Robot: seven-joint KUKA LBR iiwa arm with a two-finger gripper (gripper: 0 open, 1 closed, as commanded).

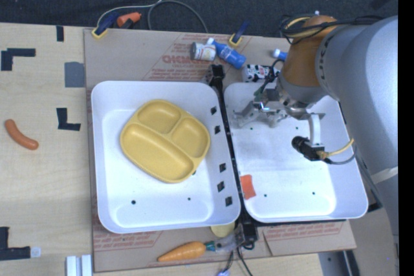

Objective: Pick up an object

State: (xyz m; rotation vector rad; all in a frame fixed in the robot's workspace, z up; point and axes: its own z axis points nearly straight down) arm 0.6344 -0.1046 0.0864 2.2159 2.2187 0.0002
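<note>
Left bin (107, 158): white and shallow, holding a yellow divided plate (165, 139) that lies flat, slightly left of the bin's middle.
Right bin (349, 200): white and shallow, with a small orange block (247, 187) on its floor at the near left, just beside the wall shared with the left bin.
Arm (349, 68): grey with an orange band, reaching in from the right over the far part of the right bin.
Pincer (259, 114): low over the far left part of the right bin, pointing left; too blurred against the white floor to tell whether open or closed, and nothing visible in its grip.
Nearest thing to pick: judged to be the orange block, the one loose item in the bin under the arm.
Direction from pincer to block: toward the near side and a little left, apart, with bare bin floor between.
Long axis of block: roughly far to near, tilted slightly.
Plate from pincer: left, across the shared wall, farther off than the block.
Outside the bins: a carrot (183, 251) at the near edge of the table (39, 203), a sausage (21, 134) far left, and a blue and white bottle (220, 52) at the far side.
</note>
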